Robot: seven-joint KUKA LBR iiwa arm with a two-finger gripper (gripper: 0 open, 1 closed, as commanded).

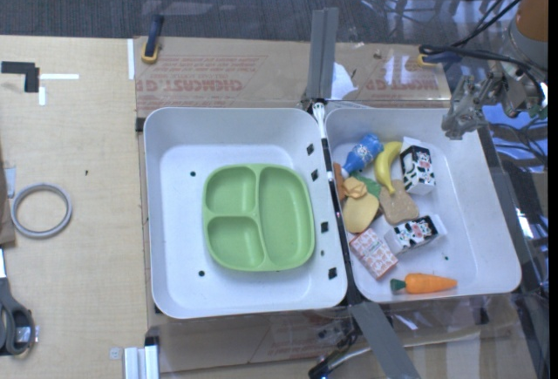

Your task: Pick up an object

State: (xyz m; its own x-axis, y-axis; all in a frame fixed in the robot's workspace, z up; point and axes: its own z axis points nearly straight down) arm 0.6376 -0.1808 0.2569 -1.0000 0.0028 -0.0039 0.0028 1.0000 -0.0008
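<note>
The right bin [488,220] holds a jumble of toy food: a blue bottle [362,153], a banana [388,164], two cow-patterned cartons [418,166] [415,232], a slice of bread [399,207], a yellow fruit [360,213], a red checked packet [373,252] and a carrot [423,284] near the front wall. My gripper [475,107] hangs above the bin's far right corner, apart from all the items, with nothing seen in it. The orange band of the arm shows at the top right.
The left bin [166,194] holds a green divided plate [259,217]. A grey tape roll [39,210] and scissors [13,329] lie on the bench at the far left. Cables run behind the right bin. A grey post [323,55] stands between the bins at the back.
</note>
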